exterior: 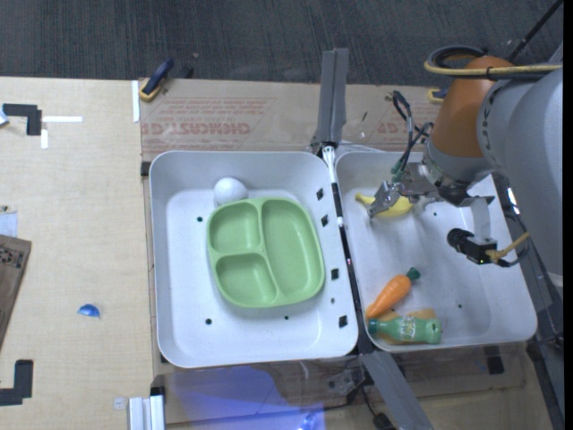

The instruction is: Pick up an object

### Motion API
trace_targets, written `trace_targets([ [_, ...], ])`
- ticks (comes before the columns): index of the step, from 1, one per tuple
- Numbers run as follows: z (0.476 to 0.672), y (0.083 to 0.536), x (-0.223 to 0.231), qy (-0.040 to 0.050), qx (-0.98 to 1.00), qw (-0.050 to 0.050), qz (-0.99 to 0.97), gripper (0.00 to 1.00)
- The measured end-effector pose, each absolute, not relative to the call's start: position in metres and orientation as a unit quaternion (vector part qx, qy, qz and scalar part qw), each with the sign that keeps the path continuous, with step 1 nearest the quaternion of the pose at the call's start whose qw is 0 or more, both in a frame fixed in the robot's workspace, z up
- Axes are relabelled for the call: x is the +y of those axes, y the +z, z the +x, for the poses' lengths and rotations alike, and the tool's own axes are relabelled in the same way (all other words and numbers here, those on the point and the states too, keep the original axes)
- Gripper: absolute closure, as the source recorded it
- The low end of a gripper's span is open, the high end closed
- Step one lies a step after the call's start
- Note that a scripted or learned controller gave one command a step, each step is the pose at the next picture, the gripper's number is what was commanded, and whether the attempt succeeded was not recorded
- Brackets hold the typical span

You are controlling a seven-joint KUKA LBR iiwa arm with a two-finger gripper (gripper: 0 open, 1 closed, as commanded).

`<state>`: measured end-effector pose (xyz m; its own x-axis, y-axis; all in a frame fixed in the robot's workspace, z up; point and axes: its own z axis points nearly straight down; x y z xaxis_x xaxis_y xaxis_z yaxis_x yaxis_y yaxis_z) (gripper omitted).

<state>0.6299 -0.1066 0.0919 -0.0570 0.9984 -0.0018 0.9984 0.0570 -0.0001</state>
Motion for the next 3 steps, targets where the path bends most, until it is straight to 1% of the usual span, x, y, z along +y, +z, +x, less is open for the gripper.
trace_targets([
  [1,0.63,0.101,-0.106,-0.0014,0.728,0.002,0.685,1.0],
  [2,0.63,0.101,-0.106,-0.0015,0.728,0.002,0.685,0.0],
  [3,0.52,0.091,-0.101,-0.0009,0.739,-0.001,0.674,0.0],
])
